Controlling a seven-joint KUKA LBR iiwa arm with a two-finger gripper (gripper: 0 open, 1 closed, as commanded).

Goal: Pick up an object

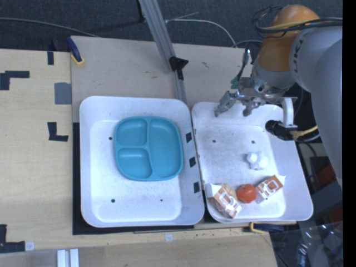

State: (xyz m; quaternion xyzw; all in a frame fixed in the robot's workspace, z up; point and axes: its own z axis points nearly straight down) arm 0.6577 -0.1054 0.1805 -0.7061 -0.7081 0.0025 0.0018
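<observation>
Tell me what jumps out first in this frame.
A teal tray with three compartments sits in the left bin. The gripper is open over the right bin's far edge, holding nothing. Near that bin's front edge lie a red ball, two small cartons and a white lump.

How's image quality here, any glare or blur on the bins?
Camera view: even overhead light and soft shadows; the white right bin is bright but not washed out; the small white object barely stands out against it; the gripper looks slightly soft; the teal tray shows no glare.
</observation>
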